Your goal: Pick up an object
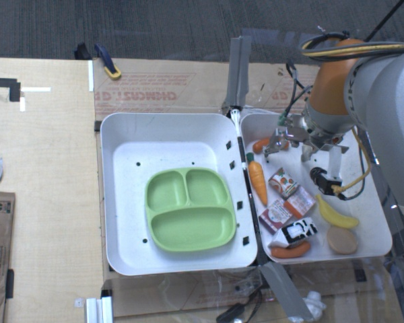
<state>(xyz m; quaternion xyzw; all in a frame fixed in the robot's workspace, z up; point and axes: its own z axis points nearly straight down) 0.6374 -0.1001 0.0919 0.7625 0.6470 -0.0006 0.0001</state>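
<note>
On a pale wooden bench before dark carpet, the left bin bears a green divided plate while the gripper hangs over the right bin, its opening impossible to tell, above a carrot, snack packets and a banana.

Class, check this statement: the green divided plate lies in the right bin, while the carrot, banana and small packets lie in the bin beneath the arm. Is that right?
Not quite. The camera view shows the green divided plate in the left bin, not the right. The rest stands: the carrot, banana and small packets lie in the right bin, beneath the arm.
</note>
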